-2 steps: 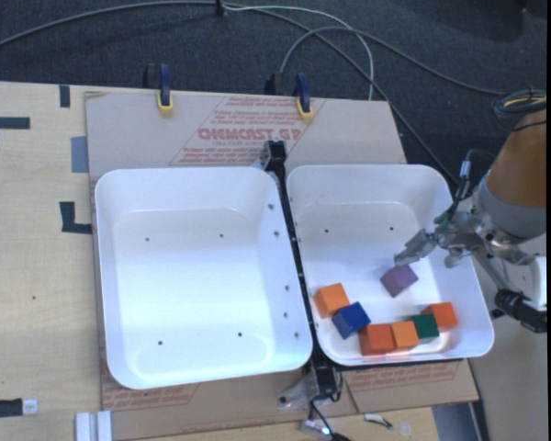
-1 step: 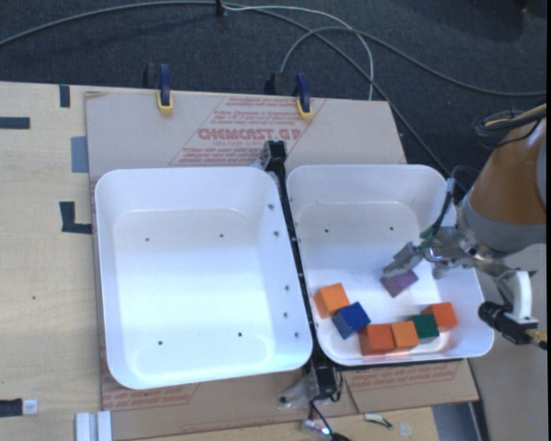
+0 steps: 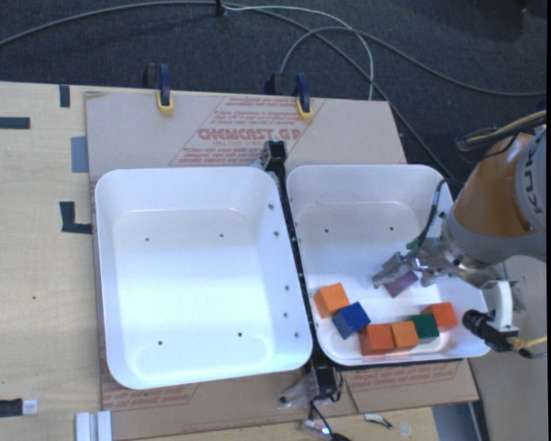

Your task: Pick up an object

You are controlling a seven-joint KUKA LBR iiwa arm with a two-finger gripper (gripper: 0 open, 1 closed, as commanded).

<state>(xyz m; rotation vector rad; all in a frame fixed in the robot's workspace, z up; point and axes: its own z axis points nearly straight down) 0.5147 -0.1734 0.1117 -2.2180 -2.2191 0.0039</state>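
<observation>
My gripper point(image 3: 399, 274) sits low in the right bin point(image 3: 349, 186), in the right centre of the frame, pointing toward frame-left. A small purple block point(image 3: 401, 284) lies right at the fingertips, touching or just under them. Whether the jaws are clenched on it or released, I cannot tell; the metal parts blur together there.

Behind the fingers, my grey wrist and the orange band point(image 3: 491, 196) rise toward the right edge of the frame, over the bin's right rim.

Other contents of the right bin, lower part:
- orange block point(image 3: 331, 298), lower left of my gripper, apart from it.
- blue block point(image 3: 351, 320), touching the orange one's lower right corner.
- red-orange block point(image 3: 378, 338) and a lighter orange block point(image 3: 404, 334), side by side along the bin's lower wall.
- green block point(image 3: 426, 325), just right of those.
- another orange block point(image 3: 443, 315), touching the green one's upper right.

The left bin point(image 3: 106, 246) fills the centre-left of the frame; a black clip point(image 3: 275, 152) sits at the top where the two bins meet.

Both bins rest on a cardboard sheet point(image 3: 239, 127) with red print, held by two blue-and-yellow clamps point(image 3: 163, 88) at its upper edge. Cables run across the dark floor at the top of the frame.
</observation>
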